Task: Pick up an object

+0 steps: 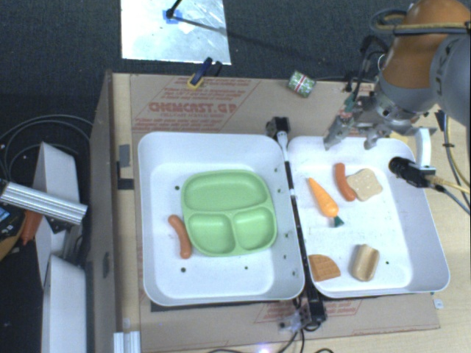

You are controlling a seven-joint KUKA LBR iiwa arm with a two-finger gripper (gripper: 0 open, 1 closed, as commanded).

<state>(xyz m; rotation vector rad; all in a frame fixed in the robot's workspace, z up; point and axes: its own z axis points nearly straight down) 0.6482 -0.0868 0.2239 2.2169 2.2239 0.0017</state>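
The right bin (pixel 419 219) holds an orange carrot (pixel 322 197), a red sausage (pixel 342 181), a toast slice (pixel 364 184), a bread roll (pixel 363 262) and a brown wedge (pixel 324 267). In the left bin (pixel 158 168) lie a green divided plate (pixel 228 212) and a second sausage (pixel 180 236). My gripper (pixel 352 137) hangs over the back rim of the right bin, just behind the red sausage and toast. Its fingers are spread open with nothing between them.
A small green and white can (pixel 300 84) and a blue and yellow clip (pixel 202 72) lie on the cardboard behind the bins. A shiny sheet (pixel 173 17) lies on the floor farther back. Cables and metal parts (pixel 44 197) crowd the left side.
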